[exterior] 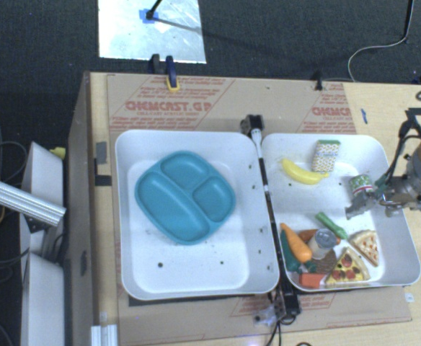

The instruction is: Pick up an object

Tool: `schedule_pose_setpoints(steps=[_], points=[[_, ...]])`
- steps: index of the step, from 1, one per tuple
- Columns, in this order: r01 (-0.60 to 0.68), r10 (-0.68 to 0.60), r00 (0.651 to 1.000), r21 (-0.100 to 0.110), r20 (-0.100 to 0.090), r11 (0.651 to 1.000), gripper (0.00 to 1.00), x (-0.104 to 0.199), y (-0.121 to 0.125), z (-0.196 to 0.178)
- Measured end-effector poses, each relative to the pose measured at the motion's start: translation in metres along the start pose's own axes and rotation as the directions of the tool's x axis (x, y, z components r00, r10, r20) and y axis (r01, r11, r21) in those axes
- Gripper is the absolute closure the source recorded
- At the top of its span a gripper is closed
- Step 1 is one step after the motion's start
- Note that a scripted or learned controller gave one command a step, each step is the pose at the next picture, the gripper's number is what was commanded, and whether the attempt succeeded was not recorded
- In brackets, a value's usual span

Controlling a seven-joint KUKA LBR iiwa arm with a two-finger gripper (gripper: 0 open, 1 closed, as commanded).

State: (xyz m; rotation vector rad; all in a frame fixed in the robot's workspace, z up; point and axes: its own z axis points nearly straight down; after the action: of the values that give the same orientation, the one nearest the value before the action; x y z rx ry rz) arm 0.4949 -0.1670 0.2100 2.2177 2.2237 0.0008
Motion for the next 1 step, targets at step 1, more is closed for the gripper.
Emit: schedule_pose_setpoints(steps=[1], points=[[0.001,-0.001,1.000,0.001,-0.001,1.000,0.00,0.0075,0.0949,0.0622]])
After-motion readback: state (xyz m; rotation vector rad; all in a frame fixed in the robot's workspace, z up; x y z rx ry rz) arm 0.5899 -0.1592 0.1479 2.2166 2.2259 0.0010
